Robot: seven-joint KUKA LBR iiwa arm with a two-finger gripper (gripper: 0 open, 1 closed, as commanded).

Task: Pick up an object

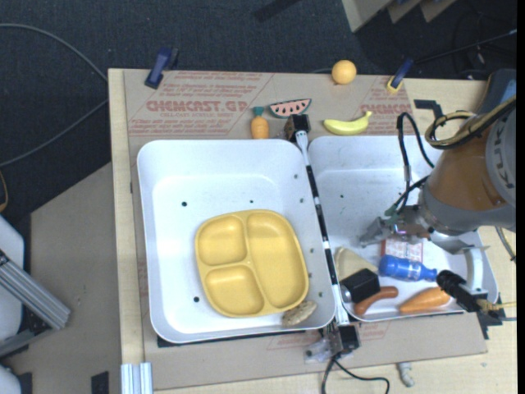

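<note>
Two shallow white bins sit side by side on the bench. The left white bin (pixel 164 220) holds a yellow plastic tray with three parts (pixel 250 263), and a small tan cookie-shaped toy (pixel 299 313) lies just beside the tray's near corner. The right white bin (pixel 361 162) holds a blue bottle with a white label (pixel 408 268). Near the bottle lie an orange toy carrot (pixel 425 300), a brown toy sausage (pixel 376 300), a small black block (pixel 359 285) and a pale wedge (pixel 348 261). The grey gripper (pixel 399 224) hangs just above the bottle; whether it is wide or narrow, I cannot tell. Beyond the bins lie a yellow toy banana (pixel 348 123), a watermelon slice toy (pixel 290 107) and an orange ball (pixel 344 72).
</note>
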